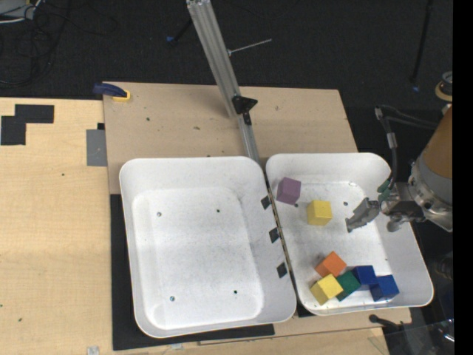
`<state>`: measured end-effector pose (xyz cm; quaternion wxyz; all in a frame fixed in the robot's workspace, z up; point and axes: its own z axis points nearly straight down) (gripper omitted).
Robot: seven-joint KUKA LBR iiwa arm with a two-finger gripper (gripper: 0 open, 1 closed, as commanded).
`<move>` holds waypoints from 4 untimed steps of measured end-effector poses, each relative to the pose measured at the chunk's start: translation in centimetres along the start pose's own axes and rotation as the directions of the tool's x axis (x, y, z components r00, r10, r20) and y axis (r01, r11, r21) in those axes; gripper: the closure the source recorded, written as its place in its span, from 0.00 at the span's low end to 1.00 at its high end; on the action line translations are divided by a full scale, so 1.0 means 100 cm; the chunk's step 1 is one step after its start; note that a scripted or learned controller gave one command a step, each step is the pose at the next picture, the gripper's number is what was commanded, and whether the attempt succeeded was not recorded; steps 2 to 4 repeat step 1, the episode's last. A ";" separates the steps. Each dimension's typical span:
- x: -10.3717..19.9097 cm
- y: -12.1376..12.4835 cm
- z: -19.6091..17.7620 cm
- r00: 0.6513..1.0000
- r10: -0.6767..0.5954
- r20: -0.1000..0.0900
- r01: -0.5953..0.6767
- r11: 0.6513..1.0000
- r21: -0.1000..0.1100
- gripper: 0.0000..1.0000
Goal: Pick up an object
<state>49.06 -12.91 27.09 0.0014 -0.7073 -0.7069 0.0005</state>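
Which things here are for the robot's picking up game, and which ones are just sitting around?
For the job:
purple block
yellow block
orange block
second yellow block
green block
two blue blocks
right bin holding them
gripper, over that bin

Just lying about:
left bin
metal rail
blue and yellow clamp
wooden bench

Even overhead light, moderately bright. The two shallow white plastic bins [199,313] nearly blow out, faint speckle still readable. Pale wooden tabletop [52,235] evenly lit; the dark floor behind falls almost to black. Blocks cast short soft shadows. Overall soft focus, slight grain, no strong glare.
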 end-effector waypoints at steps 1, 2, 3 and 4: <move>-0.001 0.000 0.000 1.000 0.003 0.000 -0.003 1.000 -0.001 0.00; -0.001 0.000 0.000 1.000 0.003 0.000 -0.003 1.000 -0.001 0.00; -0.001 0.000 0.000 1.000 0.003 0.000 -0.003 1.000 -0.001 0.00; -0.001 0.000 0.000 1.000 0.003 0.000 -0.003 1.000 -0.001 0.00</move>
